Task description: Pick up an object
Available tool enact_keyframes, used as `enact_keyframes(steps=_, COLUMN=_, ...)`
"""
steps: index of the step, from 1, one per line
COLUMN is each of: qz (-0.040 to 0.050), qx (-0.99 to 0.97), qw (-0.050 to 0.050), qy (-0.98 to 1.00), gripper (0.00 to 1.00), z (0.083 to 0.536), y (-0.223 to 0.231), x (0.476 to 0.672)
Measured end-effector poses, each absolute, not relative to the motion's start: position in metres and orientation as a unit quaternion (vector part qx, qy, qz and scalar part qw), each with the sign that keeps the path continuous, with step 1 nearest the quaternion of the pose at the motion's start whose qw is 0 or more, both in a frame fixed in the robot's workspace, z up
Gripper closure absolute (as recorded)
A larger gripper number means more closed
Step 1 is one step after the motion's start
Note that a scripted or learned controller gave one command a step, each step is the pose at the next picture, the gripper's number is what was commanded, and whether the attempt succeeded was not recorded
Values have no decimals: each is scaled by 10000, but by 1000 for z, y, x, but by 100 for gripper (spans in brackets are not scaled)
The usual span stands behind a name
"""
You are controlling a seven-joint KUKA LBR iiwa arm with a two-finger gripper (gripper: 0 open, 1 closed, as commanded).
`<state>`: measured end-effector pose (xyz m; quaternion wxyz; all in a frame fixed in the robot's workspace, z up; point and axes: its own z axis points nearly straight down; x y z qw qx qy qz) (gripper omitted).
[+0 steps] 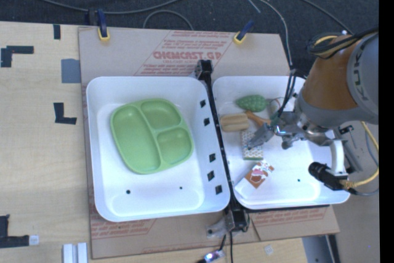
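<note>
Nothing lifted yet: gripper (266, 132) low in right bin (308, 191), just above packet (252, 146), jaw state unclear.

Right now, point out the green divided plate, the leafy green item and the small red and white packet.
green divided plate (151, 135): camera view, on the ridge between its compartments.
leafy green item (252, 101): camera view, on its middle.
small red and white packet (258, 174): camera view, on its top face.

Grey arm with orange band (329, 80) reaching in from right, gripper (271, 132) lowered, pointing left
</note>
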<state>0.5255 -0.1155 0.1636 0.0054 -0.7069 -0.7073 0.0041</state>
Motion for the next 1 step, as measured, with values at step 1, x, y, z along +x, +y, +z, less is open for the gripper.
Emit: enact_keyframes(steps=1, qz=40, qx=-7068, qw=57, qy=-7074, gripper=0, z=103, y=-107, x=530)
